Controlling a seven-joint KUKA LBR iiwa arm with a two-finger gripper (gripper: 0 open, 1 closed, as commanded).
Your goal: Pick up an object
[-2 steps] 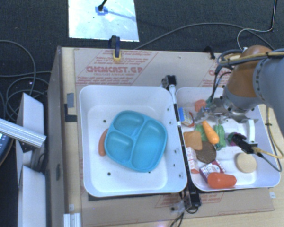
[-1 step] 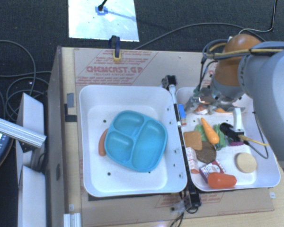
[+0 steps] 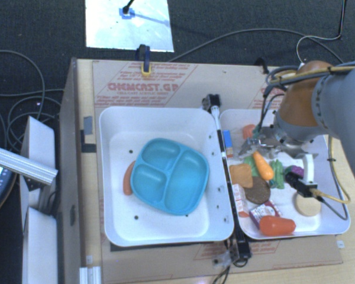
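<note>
While the grey arm with the orange band (image 3: 302,99) reaches in from the right, its two-finger gripper (image 3: 261,148) hangs low over the right white bin (image 3: 337,215), at the upper left part of the pile of toy food. I cannot tell how the gripper is set; its metal parts mix with the things below, and no object is clearly seen inside it.

Just under the gripper lies a small orange carrot-shaped toy (image 3: 263,165), tilted, with its thin end pointing up toward the metal parts — it seems to touch them or to be very near. Beside the carrot on the right is a green leafy piece (image 3: 277,174), and further right a small purple object (image 3: 296,171). Left of the carrot is a tan, bread-like flat piece (image 3: 241,174), and below it a brown round disc (image 3: 258,190). Near the front wall of this bin a red pepper-shaped toy (image 3: 276,225) rests, and a pale round cookie-like piece (image 3: 307,206) is at the right. A small orange-red thing (image 3: 248,131) lies at the back of the bin.

The left white bin (image 3: 115,152) holds a light blue plastic plate with compartments (image 3: 168,175) — and an orange sausage-shaped toy (image 3: 128,178) touches its left edge. Both bins stand on a cardboard sheet (image 3: 165,81).
</note>
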